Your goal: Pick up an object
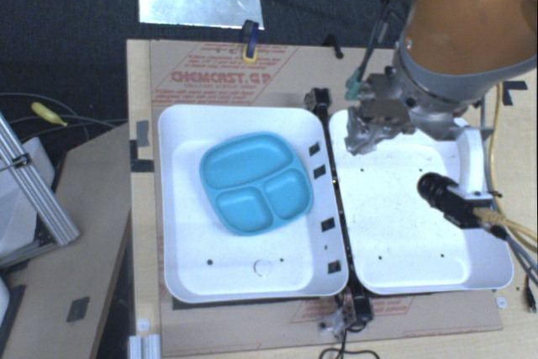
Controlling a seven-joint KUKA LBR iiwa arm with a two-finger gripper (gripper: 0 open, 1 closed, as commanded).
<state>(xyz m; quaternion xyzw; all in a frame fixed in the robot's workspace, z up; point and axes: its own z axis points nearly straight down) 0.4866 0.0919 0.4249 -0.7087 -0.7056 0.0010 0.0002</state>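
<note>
Pre-grasp: pincer (362,137) over right bin (403,219), open or clenched, can't tell. Next: cross to blue tray (256,181) in left bin (181,210), grab rim.

Setting: robotics lab bench. Left bin (178,206) and right bin (403,265) sit on a printed cardboard sheet (218,71); aluminium framing (34,189) stands at left. Yellow-tipped cable (50,115) trails over dark carpet (67,13).

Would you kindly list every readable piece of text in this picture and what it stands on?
"CHEMCAST GP": large red print on the brown cardboard sheet, behind the left white bin; last letters uncertain.
Smaller red lines around it and at the sheet's near edge: too blurred to read.
</note>
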